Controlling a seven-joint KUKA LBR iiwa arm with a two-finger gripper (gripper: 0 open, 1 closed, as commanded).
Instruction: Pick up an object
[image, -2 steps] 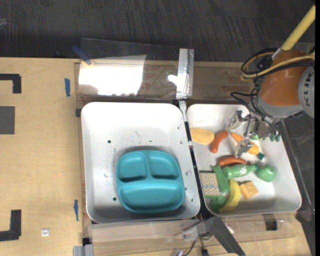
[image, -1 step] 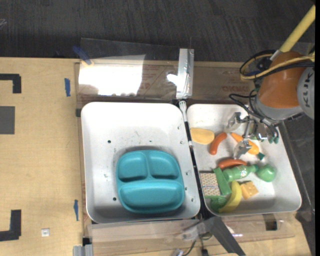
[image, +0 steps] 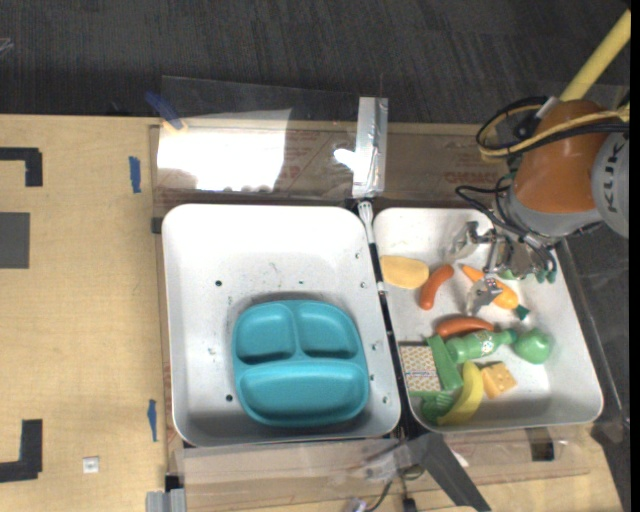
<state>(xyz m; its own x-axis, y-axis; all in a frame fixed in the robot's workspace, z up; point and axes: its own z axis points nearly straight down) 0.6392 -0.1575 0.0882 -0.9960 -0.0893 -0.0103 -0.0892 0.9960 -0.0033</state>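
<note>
Camera view first, from the bottom of the frame upward. Nearest you, in the lower left of the frame, the left bin (image: 190, 240) holds a teal divided tray (image: 298, 362) lying flat. To its right, the right bin (image: 580, 385) carries the pile you are picking from: at its lower edge a yellow banana (image: 468, 392) lies against a green vegetable (image: 436, 404), with a small cheese-coloured block (image: 497, 379) just beside them. Above those sit a green bottle-shaped toy (image: 478, 346) and a green round piece (image: 535, 347), and a red-orange chilli (image: 462, 325) touching the top of the green toy. Higher still are an orange carrot-like piece (image: 434, 285) and a pale yellow lemon-shaped piece (image: 404, 271), near the divider between the bins.

The gripper (image: 489, 287) hangs low over the middle right of that bin, right above a small orange and yellow piece (image: 503, 294). You cannot tell from this angle whether it is open or closed, nor whether anything is caught in it.

Judging by that, you are at the reach-and-grasp step, with nothing lifted yet. The next move calls for closing firmly on one piece only and then rising straight, since the neighbours lie close and could be nudged or dragged along.
</note>
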